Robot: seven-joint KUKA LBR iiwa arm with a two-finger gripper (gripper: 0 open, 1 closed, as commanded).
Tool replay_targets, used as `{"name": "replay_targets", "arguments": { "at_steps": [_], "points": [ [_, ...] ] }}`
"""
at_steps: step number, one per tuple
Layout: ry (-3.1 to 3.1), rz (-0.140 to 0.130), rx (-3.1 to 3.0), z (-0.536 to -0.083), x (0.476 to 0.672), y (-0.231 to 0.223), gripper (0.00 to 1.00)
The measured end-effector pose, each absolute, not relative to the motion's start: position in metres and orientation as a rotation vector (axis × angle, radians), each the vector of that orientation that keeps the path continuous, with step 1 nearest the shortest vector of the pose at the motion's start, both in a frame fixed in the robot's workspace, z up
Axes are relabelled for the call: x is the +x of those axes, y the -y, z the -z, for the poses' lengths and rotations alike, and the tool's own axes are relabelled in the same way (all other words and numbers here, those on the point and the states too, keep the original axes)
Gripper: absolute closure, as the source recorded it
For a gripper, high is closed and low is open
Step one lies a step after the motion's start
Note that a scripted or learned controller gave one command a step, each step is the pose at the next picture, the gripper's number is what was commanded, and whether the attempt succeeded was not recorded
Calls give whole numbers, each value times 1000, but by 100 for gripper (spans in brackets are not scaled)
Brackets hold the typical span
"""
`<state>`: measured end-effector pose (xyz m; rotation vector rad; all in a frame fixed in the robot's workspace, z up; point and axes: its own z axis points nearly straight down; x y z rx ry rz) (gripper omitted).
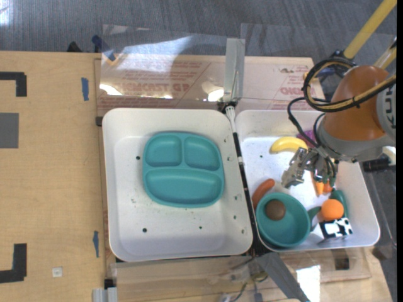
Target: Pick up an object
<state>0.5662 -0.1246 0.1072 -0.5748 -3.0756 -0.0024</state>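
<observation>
In the right bin (261, 145), the gripper (303, 168) hangs spread and empty, just near-right of the banana (287, 145), with the teal bowl (283, 222) nearer.

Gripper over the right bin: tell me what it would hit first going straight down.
Probably bare floor of the right bin, between the banana and the teal bowl. The gripper hangs there; depth is unclear.

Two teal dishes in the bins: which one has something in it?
The teal bowl in the right bin, holding a brown round item. The divided teal plate sits bare in the left bin.
</observation>
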Motion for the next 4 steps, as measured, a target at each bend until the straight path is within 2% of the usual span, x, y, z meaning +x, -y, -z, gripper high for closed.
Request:
{"name": "replay_targets", "arguments": {
  "at_steps": [1,2,3,4],
  "points": [
    [3144,-2,-191,-200,617,166,100],
    [3140,0,-190,-198,616,165,0],
    [3146,-1,-192,-96,607,224,0],
    [3151,-1,-344,-95,599,221,0]
  ]
}}
